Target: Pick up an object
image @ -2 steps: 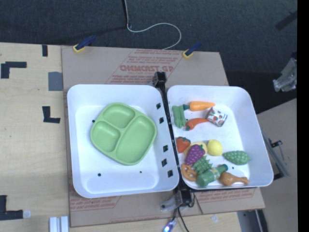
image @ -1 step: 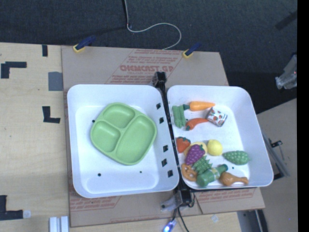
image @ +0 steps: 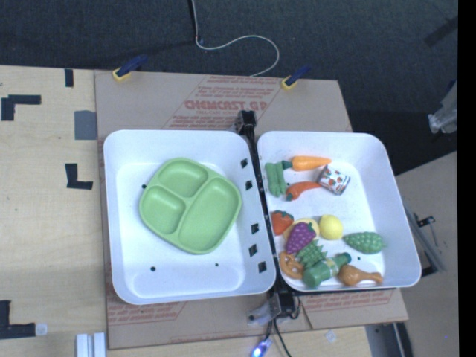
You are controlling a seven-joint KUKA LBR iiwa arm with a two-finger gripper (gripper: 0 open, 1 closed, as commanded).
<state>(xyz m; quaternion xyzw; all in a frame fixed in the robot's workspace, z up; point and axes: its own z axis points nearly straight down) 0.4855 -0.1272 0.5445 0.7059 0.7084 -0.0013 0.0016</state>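
The right bin (image: 387, 199) holds several toy foods. A carrot (image: 309, 162), green beans (image: 274, 178), an orange chili (image: 303, 190) and a small spotted can (image: 333, 178) lie at its far side. Nearer lie a tomato (image: 281, 222), a yellow lemon (image: 330, 227), purple grapes (image: 300, 236) and a bumpy green fruit (image: 363, 241). At the near edge are a leafy green piece (image: 311, 255), a pretzel (image: 290, 265) and a brown drumstick (image: 358, 276). A green divided plate (image: 191, 205) lies in the left bin (image: 123, 199).
Both bins sit on a cardboard sheet (image: 216, 103) held by yellow and blue clamps (image: 130, 67). A cable (image: 238, 43) loops behind it. A pale grey machine part (image: 444, 117) pokes in at the right edge, well off the bins.
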